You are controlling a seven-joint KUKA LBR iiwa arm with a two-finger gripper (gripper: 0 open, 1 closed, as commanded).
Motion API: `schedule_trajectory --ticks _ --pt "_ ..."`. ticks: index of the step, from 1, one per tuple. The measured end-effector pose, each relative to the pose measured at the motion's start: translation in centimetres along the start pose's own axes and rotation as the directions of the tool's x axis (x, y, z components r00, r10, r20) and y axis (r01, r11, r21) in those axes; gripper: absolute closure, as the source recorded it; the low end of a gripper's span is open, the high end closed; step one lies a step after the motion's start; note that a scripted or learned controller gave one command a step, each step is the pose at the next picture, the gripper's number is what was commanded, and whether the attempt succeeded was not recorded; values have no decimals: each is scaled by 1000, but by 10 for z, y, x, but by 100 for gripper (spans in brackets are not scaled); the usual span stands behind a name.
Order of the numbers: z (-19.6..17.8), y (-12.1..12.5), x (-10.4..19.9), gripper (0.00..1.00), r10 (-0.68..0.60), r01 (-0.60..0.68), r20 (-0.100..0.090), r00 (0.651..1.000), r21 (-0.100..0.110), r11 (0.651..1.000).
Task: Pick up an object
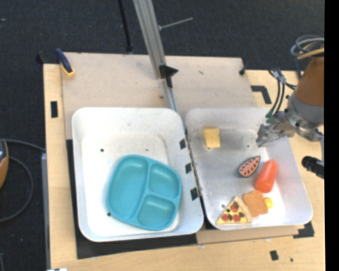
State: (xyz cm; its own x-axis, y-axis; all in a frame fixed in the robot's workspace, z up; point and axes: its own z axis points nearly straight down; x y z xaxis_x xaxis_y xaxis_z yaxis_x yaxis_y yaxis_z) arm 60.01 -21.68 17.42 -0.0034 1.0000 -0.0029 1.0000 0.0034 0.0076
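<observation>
- Objects for picking lie in the right bin: a yellow block near its upper left, a watermelon slice and an orange-red carrot-like piece just beside each other in the middle, and a pizza slice touching a tan toast-like piece near the bottom edge.
- The left bin carries a turquoise divided plate, which looks a poor candidate for a two-finger grab.
- The claw hangs over the upper right part of the right bin, its grey tips low and dark against the white floor; whether the tips are spread or pressed together cannot be told from this slant, and nothing shows between them.
- No toy touches the claw; the watermelon slice is the nearest, down and to the view's left of it.
- Judged step: the approach, with the arm positioned above the bin and no grasp made.
- The next move probably calls for shifting over one chosen piece, then lowering straight down around it.
- The yellow block stands apart from the rest, so it seems the cleanest target; the clustered pieces risk a nudge or a double catch.
- The tabletop beyond the bins holds nothing the task needs.
</observation>
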Motion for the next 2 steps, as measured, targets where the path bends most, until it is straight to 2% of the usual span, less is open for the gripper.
schedule_trajectory --ticks 1,2 --pt "-55 2 -2 100 0 0 0 1000 0 1000" --pt "-66 4 44 100 -3 3 -3 1000 4 1000"
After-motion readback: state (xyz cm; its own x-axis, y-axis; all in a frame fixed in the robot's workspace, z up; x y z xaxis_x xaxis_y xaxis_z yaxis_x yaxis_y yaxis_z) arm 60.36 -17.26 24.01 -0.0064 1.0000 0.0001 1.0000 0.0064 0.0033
